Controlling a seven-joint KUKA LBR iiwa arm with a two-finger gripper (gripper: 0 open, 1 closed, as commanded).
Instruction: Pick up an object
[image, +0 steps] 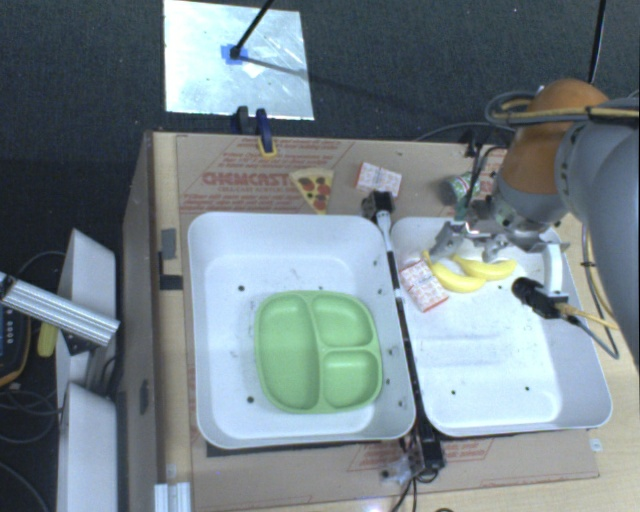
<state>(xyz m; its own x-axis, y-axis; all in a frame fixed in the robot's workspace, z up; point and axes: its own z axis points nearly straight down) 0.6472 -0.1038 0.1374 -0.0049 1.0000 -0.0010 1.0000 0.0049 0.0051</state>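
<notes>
Two-finger gripper (478, 240) hangs just above the yellow plastic banana (462, 274) (fingers spread open, nothing held); red-and-white paper packet (423, 284) touches the banana's left side.

The end effector (478, 235) hangs just above the bananas (468, 272) in the right bin (560, 400), beside a small carton (423, 283).

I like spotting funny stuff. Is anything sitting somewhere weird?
Yes. A pizza slice and a small packet lie on the cardboard behind the bins, outside them. The green plate sits neatly in the left bin.
</notes>
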